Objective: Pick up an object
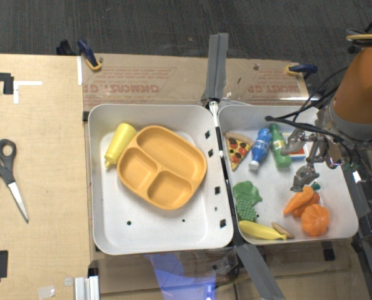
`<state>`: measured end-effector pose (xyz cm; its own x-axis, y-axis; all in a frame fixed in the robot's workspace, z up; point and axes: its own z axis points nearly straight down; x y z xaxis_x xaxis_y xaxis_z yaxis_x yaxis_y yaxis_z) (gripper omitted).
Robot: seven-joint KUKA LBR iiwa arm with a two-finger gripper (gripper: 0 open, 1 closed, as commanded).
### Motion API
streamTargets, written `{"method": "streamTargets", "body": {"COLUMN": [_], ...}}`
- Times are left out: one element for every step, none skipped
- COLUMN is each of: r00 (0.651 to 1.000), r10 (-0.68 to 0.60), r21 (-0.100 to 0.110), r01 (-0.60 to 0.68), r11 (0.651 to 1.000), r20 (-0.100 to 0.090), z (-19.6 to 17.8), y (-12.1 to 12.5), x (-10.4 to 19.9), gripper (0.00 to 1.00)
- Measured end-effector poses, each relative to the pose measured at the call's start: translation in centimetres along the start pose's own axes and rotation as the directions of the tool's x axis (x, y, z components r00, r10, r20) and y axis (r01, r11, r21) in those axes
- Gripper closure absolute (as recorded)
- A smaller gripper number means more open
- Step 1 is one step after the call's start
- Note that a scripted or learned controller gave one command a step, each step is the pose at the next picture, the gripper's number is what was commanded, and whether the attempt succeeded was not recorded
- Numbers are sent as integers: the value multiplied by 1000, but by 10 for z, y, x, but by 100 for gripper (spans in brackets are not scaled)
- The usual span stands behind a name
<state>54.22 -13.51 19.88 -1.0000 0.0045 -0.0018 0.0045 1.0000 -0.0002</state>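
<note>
Over the right bin [351, 227], at its far right side, the arm's hand [304, 180] hangs low, its dark fingertip parts just above the green top of the toy carrot [300, 200]; whether its fingers are apart or together cannot be told here, and nothing can be seen clamped between them. The placing suggests the carrot, or the orange pumpkin-like toy [315, 220] touching it on the near side, as the thing to be picked, since the hand stands almost straight over them with cables trailing back to the wrist. Both lie on the bin floor, not lifted. That same bin also holds a pizza slice [237, 149] at its left wall, a blue bottle [260, 147] and a green bottle [278, 146] lying side by side near the far edge, a leafy green toy [246, 200] near the middle, and a banana [262, 231] along the near wall. The left bin [101, 227] holds a yellow divided plate [162, 166], set at a slant, and a yellow bottle [119, 144] lying against the plate's left rim. On the bench [35, 230] to the left, well apart from the bins, lie scissors [9, 174].
</note>
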Motion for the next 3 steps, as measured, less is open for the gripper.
{"method": "streamTargets", "body": {"r00": [978, 979, 990], "r10": [209, 204, 138], "r21": [0, 1, -1], "r01": [-209, -204, -138], "r11": [978, 979, 990], "r20": [0, 4, 1], "z": [107, 97, 7], "y": [-37, -37, 56], "x": [39, 38, 51], "gripper": [0, 100, 100]}}
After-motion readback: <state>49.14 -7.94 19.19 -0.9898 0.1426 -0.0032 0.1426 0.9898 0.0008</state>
